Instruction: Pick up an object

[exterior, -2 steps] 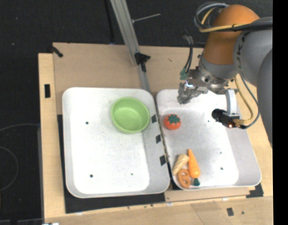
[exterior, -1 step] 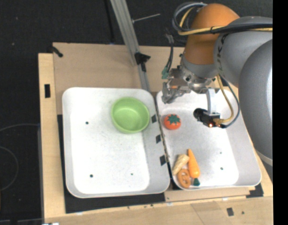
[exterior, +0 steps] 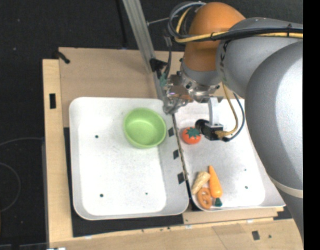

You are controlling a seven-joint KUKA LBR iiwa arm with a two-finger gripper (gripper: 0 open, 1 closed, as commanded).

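The gripper [exterior: 171, 104] hangs low over the seam where the two white bins meet, at the upper end of the divider, with the orange band of the arm [exterior: 209, 33] bulking right above it. From where I stand I cannot tell how the tool is set; its tip is small and dark against the rim, and nothing I can make out sits in it. Just to its left, in the left bin [exterior: 92, 191], a green bowl [exterior: 144, 127] rests upright, mouth up, its rim close beside the tool. Just to the right and a little lower, in the right bin [exterior: 248, 191], a small red tomato [exterior: 191, 135] lies on bare white floor, with a black fitting and its cable hanging off the arm just beside it. Further down the same bin, packed into the near corner against the divider, there is a cluster: an orange carrot [exterior: 214, 181], a pale piece [exterior: 200, 181] leaning beside it, and a round orange slice [exterior: 204, 197] below them, all touching. To my eye this is the approach, with nothing lifted yet and the choice of object unsettled. The bowl and the tomato look like the handiest candidates. I'd say the next move calls for shifting off the divider, squarely over one of them, then going down.
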